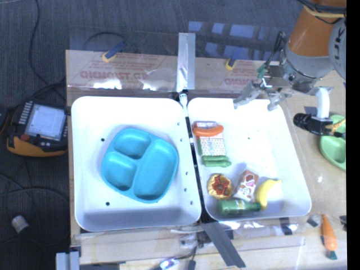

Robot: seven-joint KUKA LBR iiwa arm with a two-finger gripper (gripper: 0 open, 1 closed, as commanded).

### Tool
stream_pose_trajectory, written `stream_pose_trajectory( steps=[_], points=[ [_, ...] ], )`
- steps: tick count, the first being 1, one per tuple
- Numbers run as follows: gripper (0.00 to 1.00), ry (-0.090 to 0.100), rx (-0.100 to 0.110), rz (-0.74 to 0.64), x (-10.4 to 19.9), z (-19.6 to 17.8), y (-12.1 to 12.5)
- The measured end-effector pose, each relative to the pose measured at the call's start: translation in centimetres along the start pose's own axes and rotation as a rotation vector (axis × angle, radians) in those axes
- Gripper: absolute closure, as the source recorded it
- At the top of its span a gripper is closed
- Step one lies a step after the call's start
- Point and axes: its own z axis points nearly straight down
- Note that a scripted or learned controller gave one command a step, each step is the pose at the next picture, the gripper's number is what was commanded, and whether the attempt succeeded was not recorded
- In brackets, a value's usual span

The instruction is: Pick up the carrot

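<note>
- The gripper [256, 102] hangs over the far rim of the right bin [292, 151], near its far right corner. Its two fingers are spread wide apart, with nothing between them.
- The carrot [328, 238] lies outside both bins, on the bare bench [332, 196] at the near right. It is orange, its green end points toward the camera, and it sits well apart from the gripper and just beyond the right bin's near corner.
- The right bin's goods crowd its left and near sides:
  - an orange-red sausage piece [208, 130] lies by the dividing wall;
  - a patterned packet [213, 146] lies just below it, and a green pod [216, 162] below that;
  - along the near wall sit a round pizza piece [219, 186], a small carton [246, 185], a banana [266, 191] and a green bottle [239, 207], close together.
- The far right part of the right bin's floor is open white, directly below the gripper.
- The left bin [90, 122] holds a blue divided plate [139, 163] near its middle, with white floor showing on all sides of it.
- A green bowl [335, 144] sits at the bench's right edge, between the arm and the carrot.
- A handheld control unit [38, 127] rests on the dark floor left of the bench.
</note>
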Motion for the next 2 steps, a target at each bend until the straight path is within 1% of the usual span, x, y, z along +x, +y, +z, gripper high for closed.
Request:
stream_pose_trajectory(
  steps=[1,2],
  points=[
    [0.0,-0.001,0.0,-0.048,1.2,16.3,2.6],
    [0.0,-0.004,-0.026,-0.073,-7.2,18.1,2.6]
  ],
)
